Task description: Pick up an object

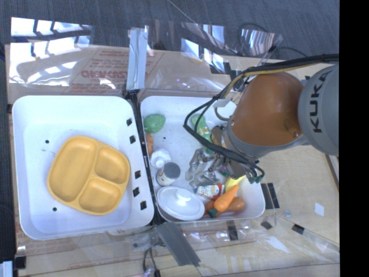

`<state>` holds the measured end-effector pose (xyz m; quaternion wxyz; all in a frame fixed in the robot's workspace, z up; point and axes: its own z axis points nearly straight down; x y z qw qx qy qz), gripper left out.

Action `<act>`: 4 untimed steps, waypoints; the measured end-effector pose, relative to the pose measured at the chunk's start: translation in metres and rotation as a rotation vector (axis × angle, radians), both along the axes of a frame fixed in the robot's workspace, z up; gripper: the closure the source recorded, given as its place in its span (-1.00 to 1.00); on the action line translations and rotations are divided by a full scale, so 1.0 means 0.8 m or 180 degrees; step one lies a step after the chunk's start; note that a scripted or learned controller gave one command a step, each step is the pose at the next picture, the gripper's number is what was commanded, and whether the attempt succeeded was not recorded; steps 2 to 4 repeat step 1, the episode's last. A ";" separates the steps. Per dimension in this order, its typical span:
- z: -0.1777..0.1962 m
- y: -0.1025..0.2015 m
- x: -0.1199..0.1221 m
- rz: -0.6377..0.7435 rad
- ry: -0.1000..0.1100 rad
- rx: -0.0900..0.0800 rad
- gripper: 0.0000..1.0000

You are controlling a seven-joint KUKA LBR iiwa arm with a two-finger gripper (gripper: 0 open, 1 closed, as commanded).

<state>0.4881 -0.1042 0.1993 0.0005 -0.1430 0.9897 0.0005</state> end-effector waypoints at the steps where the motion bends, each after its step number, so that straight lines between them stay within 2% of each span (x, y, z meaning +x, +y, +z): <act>1: 0.011 -0.083 0.050 0.0331 -0.0006 -0.0010 1.00; 4: 0.011 -0.083 0.050 0.0331 -0.0006 -0.0010 1.00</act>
